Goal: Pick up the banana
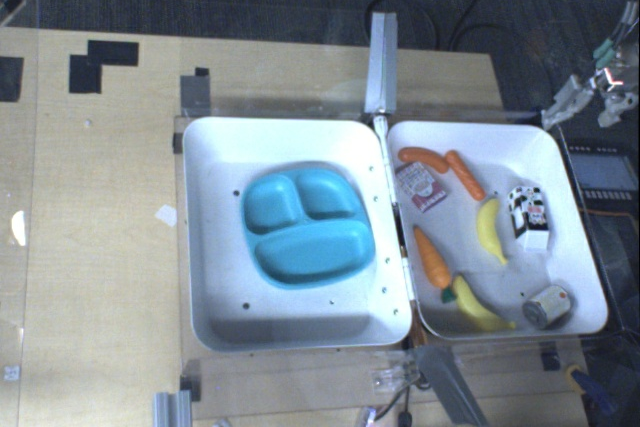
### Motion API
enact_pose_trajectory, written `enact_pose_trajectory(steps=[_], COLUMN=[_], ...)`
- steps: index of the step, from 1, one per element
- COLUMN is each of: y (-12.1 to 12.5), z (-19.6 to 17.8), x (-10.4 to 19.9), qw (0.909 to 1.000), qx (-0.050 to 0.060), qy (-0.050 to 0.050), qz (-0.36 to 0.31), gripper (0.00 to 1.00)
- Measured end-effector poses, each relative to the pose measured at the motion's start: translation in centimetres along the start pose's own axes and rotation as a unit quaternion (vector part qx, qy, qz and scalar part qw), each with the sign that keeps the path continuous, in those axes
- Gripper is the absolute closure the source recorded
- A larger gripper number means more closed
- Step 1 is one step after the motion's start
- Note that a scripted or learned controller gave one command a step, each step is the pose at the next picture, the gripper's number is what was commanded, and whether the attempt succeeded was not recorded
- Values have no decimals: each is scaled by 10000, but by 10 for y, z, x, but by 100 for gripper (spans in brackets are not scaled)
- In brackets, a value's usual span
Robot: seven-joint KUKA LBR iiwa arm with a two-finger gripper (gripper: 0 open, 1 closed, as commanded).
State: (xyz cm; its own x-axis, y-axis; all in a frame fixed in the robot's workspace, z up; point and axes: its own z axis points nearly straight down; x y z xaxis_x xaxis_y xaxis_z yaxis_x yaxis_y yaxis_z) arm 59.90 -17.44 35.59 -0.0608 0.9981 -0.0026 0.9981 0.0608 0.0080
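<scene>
We cannot tell how the tool (607, 80) stands, and with two bananas (489, 230) well below-left of it in the right bin (560, 155), it may grab the neighbouring milk carton (528, 213).

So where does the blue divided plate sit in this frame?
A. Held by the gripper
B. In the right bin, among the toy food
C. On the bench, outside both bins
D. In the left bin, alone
D: the blue plate lies in the left bin, while the bananas and carrots lie in the right bin.
</scene>
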Motion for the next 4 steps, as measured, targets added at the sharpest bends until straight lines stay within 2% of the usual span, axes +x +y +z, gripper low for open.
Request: enact_pose_trajectory(steps=[1, 2, 3, 4], y=[-77, -46, -46, -69], z=[154, 243, 243, 248], x=[-26, -4, -4, 26], qw=[9989, 9998, 9998, 9995], qx=[20, -144, -142, -280], qy=[4, -67, -68, -148], qz=[471, 152, 151, -45], gripper=[0, 0, 0, 0])
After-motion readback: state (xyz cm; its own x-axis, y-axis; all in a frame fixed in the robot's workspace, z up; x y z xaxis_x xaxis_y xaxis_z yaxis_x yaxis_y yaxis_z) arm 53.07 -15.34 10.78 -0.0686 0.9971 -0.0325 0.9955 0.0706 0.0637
